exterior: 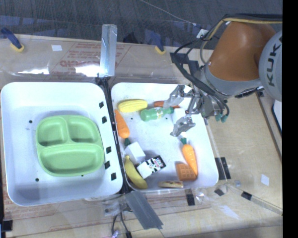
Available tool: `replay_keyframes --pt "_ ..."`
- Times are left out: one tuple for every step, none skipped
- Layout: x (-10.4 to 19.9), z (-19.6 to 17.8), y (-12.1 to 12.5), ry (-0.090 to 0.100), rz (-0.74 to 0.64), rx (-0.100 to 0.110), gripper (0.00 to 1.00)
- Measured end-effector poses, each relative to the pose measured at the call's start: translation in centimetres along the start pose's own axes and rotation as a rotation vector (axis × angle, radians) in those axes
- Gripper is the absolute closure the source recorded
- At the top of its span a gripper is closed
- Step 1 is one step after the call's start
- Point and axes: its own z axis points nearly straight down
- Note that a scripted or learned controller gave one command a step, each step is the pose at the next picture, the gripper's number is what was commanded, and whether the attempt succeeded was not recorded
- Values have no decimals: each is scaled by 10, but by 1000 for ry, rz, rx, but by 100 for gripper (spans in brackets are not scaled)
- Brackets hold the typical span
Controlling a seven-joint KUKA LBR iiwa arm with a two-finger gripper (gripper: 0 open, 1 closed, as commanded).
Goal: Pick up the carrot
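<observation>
Camera view: bench seen from above at a slant, two white bins side by side.
Arm: grey with an orange band, reaching in from 3 o'clock over the right bin's upper right part.
Gripper: above the right bin at about its 1 o'clock; fingers spread apart, one up near the green bottle, one lower down; nothing between them.
Carrot: in the right bin at about 4 o'clock, lying free just below the lower finger, leafy tip toward 12 o'clock, not touched by the gripper.
Second carrot: along the right bin's 9 o'clock wall, tilted.
Corn cob: at 11 o'clock in the right bin, just beside the green bottle.
Banana: at 7 o'clock, next to a white block and a black-and-white box.
Waffle piece: at 5 o'clock, touching the carrot's thick end.
Flat tan piece: by the 6 o'clock wall.
Left bin: holds a green divided plate near its middle.
</observation>
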Motion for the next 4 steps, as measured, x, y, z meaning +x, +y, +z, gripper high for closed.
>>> replay_keyframes --pt "28 169 -63 -3 155 -1 0" --pt "72 170 -68 0 430 -4 0" --pt "70 159 -67 -2 421 -3 100" --pt "79 129 -28 3 617 -3 100"
